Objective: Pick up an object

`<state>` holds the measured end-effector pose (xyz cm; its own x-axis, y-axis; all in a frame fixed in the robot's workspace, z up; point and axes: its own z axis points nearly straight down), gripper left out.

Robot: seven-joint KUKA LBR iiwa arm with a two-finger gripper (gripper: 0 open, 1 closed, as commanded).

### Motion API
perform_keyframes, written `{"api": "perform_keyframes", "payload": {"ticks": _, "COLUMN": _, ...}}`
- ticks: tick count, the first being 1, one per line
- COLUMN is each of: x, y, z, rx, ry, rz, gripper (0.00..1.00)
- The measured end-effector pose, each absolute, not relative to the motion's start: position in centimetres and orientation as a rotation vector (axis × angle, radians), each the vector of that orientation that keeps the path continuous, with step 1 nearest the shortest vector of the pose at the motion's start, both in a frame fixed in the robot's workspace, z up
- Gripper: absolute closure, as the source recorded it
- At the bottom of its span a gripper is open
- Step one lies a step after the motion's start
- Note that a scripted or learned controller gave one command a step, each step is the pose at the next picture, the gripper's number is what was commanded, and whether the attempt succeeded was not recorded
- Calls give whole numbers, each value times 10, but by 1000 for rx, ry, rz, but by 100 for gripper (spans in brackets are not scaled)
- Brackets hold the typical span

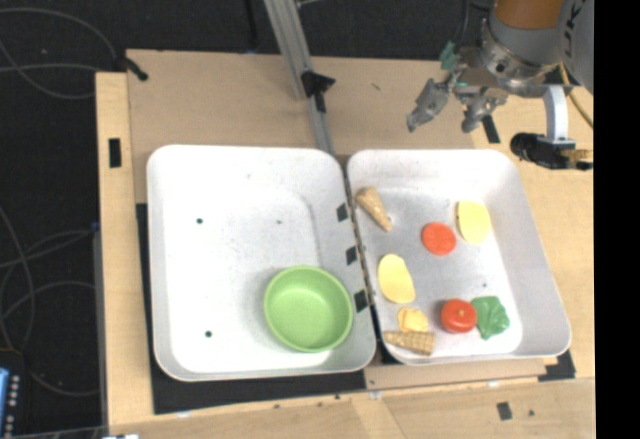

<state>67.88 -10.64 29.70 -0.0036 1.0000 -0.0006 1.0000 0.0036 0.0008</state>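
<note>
above the table's far edge, beyond the right bin (520, 227), my fingers (452, 113) hang spread wide, holding nothing. the right bin holds yellow pieces, an orange disc (438, 238), a tomato (458, 315) beside a green piece. a green bowl (307, 308) sits in the left bin (200, 197).

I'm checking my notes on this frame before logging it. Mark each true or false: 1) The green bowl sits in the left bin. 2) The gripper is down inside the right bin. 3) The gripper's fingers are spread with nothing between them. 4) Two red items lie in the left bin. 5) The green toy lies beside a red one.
1) True: the green bowl sits in the left bin.
2) False: the gripper hangs above the bench behind the right bin.
3) True.
4) False: the red disc and red tomato lie in the right bin.
5) True: the green toy touches the tomato.
</note>
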Motion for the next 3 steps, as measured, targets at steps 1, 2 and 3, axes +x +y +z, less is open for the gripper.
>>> {"api": "perform_keyframes", "payload": {"ticks": 1, "x": 679, "y": -107, "z": 297, "rx": 2216, "ry": 2225, "rz": -1, "gripper": 0}}
{"api": "perform_keyframes", "payload": {"ticks": 2, "x": 678, "y": -103, "z": 253, "rx": 2218, "ry": 2225, "rz": -7, "gripper": 0}}
{"api": "perform_keyframes", "payload": {"ticks": 3, "x": 681, "y": -106, "z": 190, "rx": 2223, "ry": 2222, "rz": -10, "gripper": 0}}
